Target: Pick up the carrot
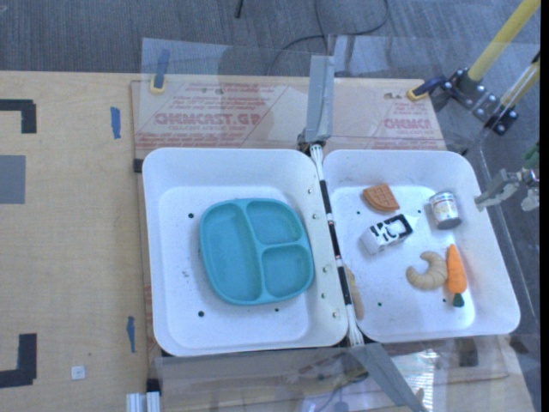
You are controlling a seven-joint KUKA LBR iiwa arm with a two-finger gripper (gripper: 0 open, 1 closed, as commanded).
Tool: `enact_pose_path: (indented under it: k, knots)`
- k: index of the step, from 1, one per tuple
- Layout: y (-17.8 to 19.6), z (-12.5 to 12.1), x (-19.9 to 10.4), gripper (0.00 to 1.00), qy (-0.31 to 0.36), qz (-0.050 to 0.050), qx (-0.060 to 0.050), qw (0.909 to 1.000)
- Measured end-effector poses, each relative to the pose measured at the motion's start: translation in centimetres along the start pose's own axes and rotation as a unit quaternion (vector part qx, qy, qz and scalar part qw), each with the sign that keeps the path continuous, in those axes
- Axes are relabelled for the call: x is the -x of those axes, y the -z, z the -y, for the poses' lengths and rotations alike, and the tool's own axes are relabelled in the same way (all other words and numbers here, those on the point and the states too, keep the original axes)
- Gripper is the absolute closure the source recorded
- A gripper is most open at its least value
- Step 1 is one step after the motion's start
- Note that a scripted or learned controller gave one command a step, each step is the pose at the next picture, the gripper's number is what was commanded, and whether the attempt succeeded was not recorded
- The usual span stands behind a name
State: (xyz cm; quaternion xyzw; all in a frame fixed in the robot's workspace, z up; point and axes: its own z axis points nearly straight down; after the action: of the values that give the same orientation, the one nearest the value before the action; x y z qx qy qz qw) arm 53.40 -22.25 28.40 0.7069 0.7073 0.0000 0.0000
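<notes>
The carrot [455, 271] is a small orange toy with a dark green stub at its near end. It lies lengthwise near the right wall of the right bin [493, 312], toward the front. A tan croissant [427, 271] lies just to its left, almost touching it.
The right bin also holds a small silver can [443, 209], a white and black box [386, 233] and a brown biscuit-like piece [380, 198]. A teal divided plate [256, 250] lies in the left bin [171, 230]. Yellow poles with clamps [480, 84] stand at the back right.
</notes>
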Motion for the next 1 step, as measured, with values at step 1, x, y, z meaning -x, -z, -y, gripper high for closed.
enact_pose_path:
  k: [1]
  knots:
    - [-14.08, 4.85, 0.20, 0.00, 0.039, 0.000, 0.000, 0.9993]
